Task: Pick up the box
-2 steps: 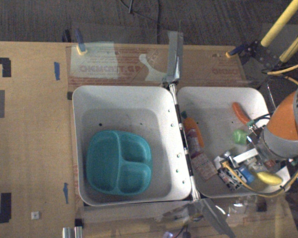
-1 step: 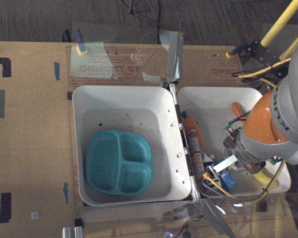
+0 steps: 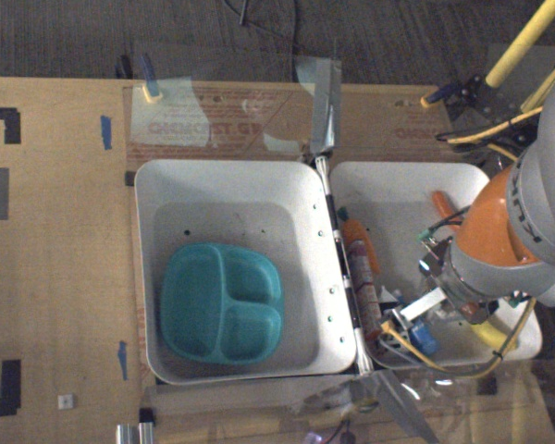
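A long, narrow brown box (image 3: 363, 289) lies along the left wall of the right bin (image 3: 388, 188). An orange tube-shaped thing (image 3: 356, 239) lies against the box's far end. My gripper (image 3: 418, 329) hangs low over the front of the right bin, just right of the box's near end, and the grey and orange wrist hides most of it. A small blue thing (image 3: 425, 339) shows under the gripper. Whether it is held cannot be told.
A teal divided plate (image 3: 222, 301) lies in the left bin (image 3: 231, 178). A small orange piece (image 3: 442, 202) sits near the back of the right bin. The arm covers the right half of that bin. A yellow cable (image 3: 488, 336) loops by the front right corner.
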